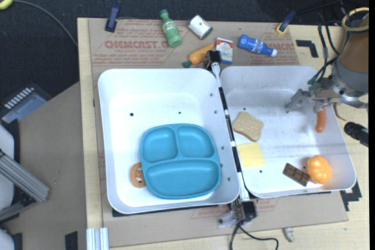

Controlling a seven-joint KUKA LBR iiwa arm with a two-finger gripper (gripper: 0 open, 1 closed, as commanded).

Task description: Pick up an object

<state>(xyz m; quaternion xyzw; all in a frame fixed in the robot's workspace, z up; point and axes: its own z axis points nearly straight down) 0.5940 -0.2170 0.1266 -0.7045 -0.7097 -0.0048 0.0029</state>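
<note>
While the arm reaches in from the right, the scene reads:
Surface (88, 126): bears two white bins.
Left bin (117, 102): blue divided plate (180, 160).
Right bin (263, 85): bread slice (247, 126), yellow cheese square (251, 156), orange fruit (319, 168), chocolate piece (295, 174), small sausage (320, 120).
Tool (312, 100): spread wide, holding nothing, just above the sausage.

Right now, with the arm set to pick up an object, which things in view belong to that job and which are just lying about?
Belonging to the job:
gripper
hot dog
toast slice
cheese slice
chocolate bar
orange pumpkin

Just lying about:
blue divided plate
pretzel
green bottle
blue bottle
small tin
</note>
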